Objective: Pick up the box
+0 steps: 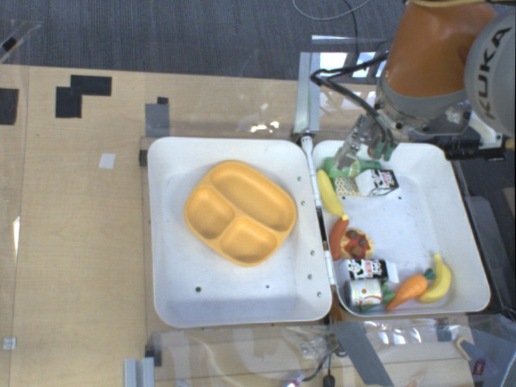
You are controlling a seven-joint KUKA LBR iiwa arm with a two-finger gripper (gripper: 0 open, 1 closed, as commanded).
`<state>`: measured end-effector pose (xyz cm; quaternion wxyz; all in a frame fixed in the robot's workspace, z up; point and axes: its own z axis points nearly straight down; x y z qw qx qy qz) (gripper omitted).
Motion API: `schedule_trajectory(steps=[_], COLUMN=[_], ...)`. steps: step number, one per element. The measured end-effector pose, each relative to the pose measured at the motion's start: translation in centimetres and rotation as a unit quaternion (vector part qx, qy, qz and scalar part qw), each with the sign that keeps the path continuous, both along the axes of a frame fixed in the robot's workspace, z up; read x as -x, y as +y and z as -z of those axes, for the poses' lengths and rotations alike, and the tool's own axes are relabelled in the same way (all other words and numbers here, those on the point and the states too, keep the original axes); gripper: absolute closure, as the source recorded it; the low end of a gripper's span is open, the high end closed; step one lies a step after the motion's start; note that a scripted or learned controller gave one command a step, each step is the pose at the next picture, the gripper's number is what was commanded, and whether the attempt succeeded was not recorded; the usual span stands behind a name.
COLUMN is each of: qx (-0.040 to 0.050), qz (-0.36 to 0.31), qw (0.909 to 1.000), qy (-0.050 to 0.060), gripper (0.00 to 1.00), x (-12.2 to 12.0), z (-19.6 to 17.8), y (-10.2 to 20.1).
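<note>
My hand [360,153] hangs over the far left corner of the right bin [451,216], its tips low above a small box [348,182] with a green top and a speckled white face. Whether my hand is released or clenched on anything I cannot tell; the tips blur into the box's green edge from this angle. That box lies just beside a banana [329,193] along the bin's left wall, and a white carton with black print [377,181] sits touching it on the right.

Nearer the front of the same bin lie a red strawberry-like piece [347,240], a black-and-white spotted box [367,269], a tin can [364,293], a carrot [408,289] and a second, smaller banana [439,280].

The left bin [177,289] holds a yellow divided plate [240,211], set roughly in its middle. Both bins rest on a pale wooden desk [72,240] with black markers [81,93] at its far left; beyond it is dark grey carpet [161,14] with a loose cable [326,2].
</note>
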<state>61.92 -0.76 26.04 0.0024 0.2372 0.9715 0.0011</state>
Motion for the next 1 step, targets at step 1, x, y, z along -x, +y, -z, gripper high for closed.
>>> schedule_trajectory(steps=[1], qx=[-0.0013], qz=[0.027], qw=[0.9996], qy=[-0.003], gripper=[1.00], x=[-2.51], z=[16.11], y=[12.31])
